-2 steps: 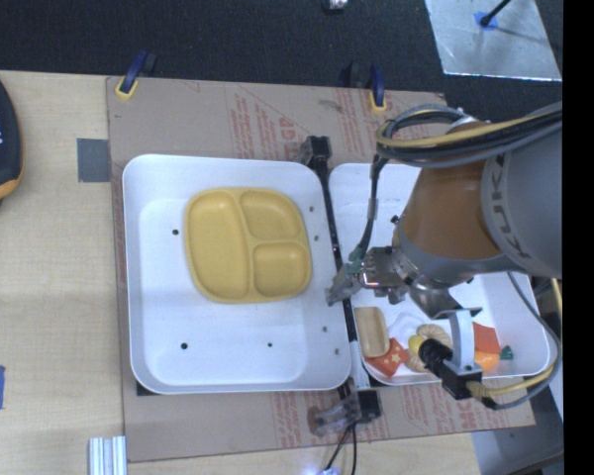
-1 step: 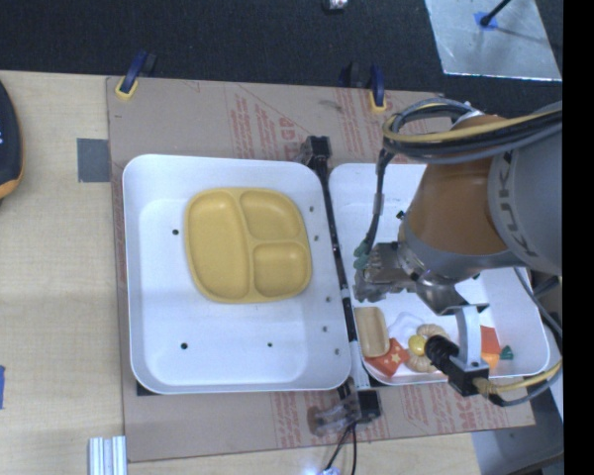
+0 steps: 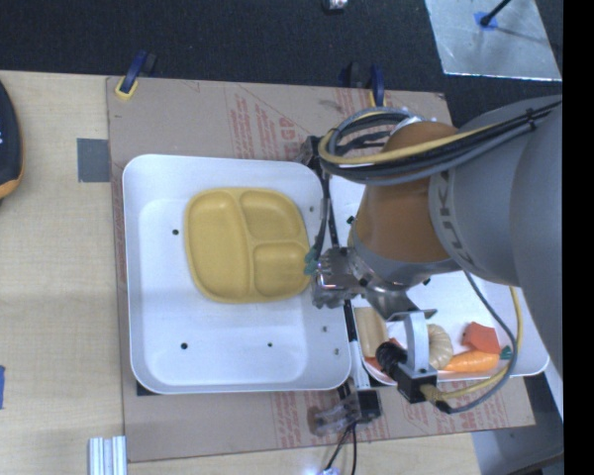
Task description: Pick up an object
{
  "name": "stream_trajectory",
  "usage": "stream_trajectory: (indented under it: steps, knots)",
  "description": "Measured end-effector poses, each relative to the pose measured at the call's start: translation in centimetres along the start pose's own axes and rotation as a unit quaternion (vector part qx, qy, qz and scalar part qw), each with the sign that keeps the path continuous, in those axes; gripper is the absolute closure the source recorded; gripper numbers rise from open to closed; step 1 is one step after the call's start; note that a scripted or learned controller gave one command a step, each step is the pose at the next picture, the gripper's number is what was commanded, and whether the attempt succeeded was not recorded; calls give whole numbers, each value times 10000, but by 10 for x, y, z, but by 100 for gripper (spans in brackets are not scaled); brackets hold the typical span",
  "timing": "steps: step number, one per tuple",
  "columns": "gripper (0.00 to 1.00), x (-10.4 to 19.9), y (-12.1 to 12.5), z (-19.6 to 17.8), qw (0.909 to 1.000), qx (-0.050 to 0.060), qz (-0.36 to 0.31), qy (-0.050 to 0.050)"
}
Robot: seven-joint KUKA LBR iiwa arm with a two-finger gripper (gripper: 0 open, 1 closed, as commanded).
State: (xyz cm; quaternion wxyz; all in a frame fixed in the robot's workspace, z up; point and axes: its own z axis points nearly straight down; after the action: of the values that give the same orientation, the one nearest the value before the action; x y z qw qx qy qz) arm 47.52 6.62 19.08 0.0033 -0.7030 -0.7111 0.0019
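Yellow tray sits in the left bin, upper middle. Arm leans in over the bins' divide, gripper at the tray's right edge; can't tell the jaws' state.

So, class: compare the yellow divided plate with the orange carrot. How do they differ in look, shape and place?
The yellow divided plate is broad, flat and split into compartments; the orange carrot is slim and tapered. The plate lies in the left white bin, in full view; the carrot lies in the right bin, partly behind the arm and cables. Both lie flat in white bins.
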Motion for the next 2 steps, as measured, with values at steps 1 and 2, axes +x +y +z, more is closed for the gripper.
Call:
stream_trajectory:
  steps: [1,2]
  knots:
    - [100,50,1,1,10000,-35,-3,-7]
    - [100,-19,1,-51,10000,-46,72,-17]
